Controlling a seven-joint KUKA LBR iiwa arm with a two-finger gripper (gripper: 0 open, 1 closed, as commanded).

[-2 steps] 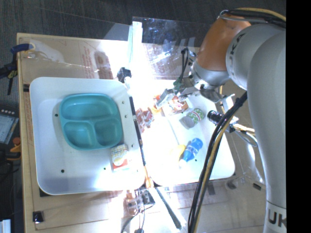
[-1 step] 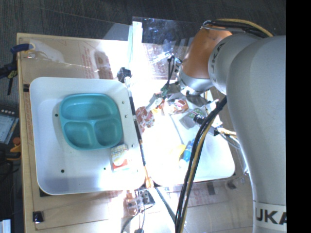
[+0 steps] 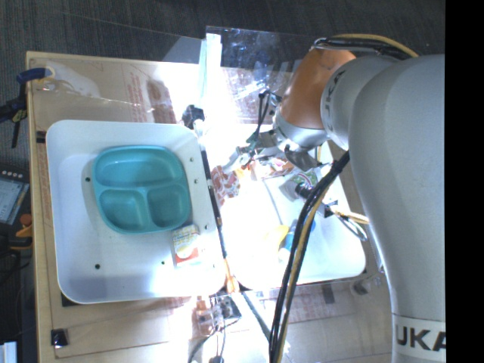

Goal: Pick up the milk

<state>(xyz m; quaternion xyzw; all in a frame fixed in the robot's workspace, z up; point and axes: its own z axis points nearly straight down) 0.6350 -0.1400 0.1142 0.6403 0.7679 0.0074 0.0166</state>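
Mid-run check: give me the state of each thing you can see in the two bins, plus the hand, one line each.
Teal tray: lying flat in the left bin, right way up, its three compartments bare.
Small carton: lying in the left bin just below the tray's lower right corner, free of the hand.
Hand: down over the right bin, washed out by glare.
Right bin's contents: too overexposed to make out.
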